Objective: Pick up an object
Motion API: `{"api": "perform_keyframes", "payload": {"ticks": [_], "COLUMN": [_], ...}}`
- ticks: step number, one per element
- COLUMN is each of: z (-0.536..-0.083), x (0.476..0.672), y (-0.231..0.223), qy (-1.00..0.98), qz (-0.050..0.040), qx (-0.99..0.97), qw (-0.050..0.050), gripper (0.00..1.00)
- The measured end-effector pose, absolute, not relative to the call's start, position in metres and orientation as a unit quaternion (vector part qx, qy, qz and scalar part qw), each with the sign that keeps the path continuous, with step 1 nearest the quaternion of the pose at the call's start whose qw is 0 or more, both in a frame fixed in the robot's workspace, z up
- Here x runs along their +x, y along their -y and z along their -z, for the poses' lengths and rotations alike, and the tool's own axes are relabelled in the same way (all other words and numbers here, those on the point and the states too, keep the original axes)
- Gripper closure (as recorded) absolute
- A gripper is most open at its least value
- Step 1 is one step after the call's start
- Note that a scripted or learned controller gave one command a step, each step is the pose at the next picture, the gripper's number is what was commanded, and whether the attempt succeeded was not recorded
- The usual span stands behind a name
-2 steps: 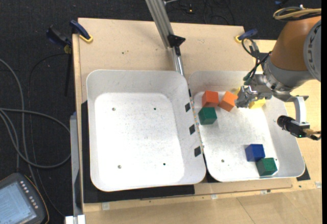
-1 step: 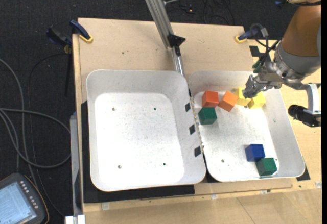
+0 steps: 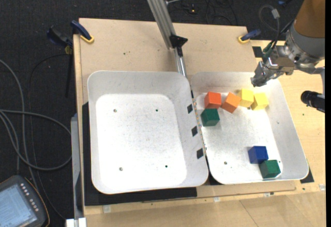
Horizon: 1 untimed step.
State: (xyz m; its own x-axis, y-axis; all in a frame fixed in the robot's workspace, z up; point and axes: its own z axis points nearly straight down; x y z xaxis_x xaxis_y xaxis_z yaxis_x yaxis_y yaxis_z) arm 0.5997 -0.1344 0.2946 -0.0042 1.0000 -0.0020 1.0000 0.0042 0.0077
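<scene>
The right bin (image 3: 289, 133) holds several blocks. A red-orange block (image 3: 212, 100), an orange block (image 3: 231, 102) and two yellow blocks (image 3: 247, 97) (image 3: 260, 101) form a row near its far side. Just below that row's left end lies a green block (image 3: 210, 117). A blue block (image 3: 257, 154) and a second green block (image 3: 270, 168) sit near the front right corner. My gripper (image 3: 260, 79) hangs over the bin's far right part, just above and behind the yellow blocks, with nothing seen between its fingers.
The left bin (image 3: 98, 117) lies beside the right one. A slanted metal pole (image 3: 158, 6) runs from the top down to the gap between the bins. Blue and yellow clamps (image 3: 81, 31) (image 3: 248, 36) grip the board's far corners.
</scene>
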Motion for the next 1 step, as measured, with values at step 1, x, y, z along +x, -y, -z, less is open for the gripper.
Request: {"api": "perform_keyframes", "payload": {"ticks": [1], "z": [-0.3003], "x": [0.6005], "y": [0.1344], "qy": [-0.708], "qz": [-0.0004], "qx": [0.706], "qw": [0.001], "gripper": [1.0]}}
